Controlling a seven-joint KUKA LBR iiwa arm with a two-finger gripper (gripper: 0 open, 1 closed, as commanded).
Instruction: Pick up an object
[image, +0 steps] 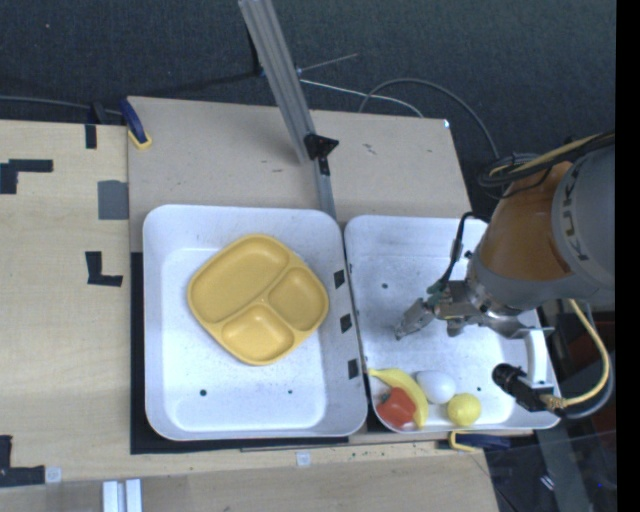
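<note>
Near right bin's (400, 240) front, banana (405, 385) lying diagonally, gripper (412, 322) fingers apart, empty

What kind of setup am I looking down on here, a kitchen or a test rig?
Most likely a robot grasping test bench, not a kitchen. Two shallow white plastic bins sit side by side on a wooden bench, a grey and orange robot arm reaches in, and the yellow divided plate looks like a toy prop.

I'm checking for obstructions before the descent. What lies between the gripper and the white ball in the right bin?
In the camera view, bare bin floor separates the gripper from the white ball; the banana lies just left of that line.
</note>
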